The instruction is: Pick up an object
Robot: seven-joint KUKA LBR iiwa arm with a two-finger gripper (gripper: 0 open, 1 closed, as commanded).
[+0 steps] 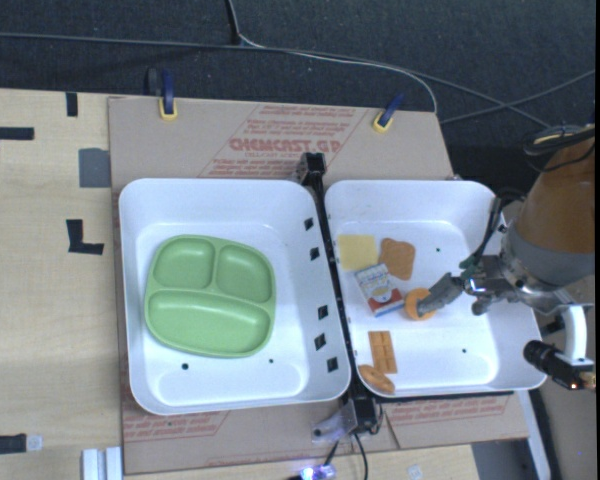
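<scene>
bins (220, 193): smooth white plastic, slight gloss
green tray (210, 296): matt plastic, moulded compartments
sheet under bins (280, 138): brown printed cardboard, matt
bench (40, 268): pale wood-look
arm (565, 218): glossy orange band, grey metal

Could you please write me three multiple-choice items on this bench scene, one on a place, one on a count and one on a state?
1. Where does the green divided plate lie?
A. In the left bin
B. In the right bin
C. On the cardboard outside the bins

2. How many compartments does that plate have?
A. Two
B. Three
C. Five

3. What does the gripper stand over?
A. The plate
B. The cardboard beyond the bins
C. The orange piece in the right bin

Answers:
1. A, the plate rests on the floor of the left bin.
2. B, ridges split it into two small sections above one long section.
3. C, its dark tip sits at the orange piece on the floor of the right bin.
</scene>
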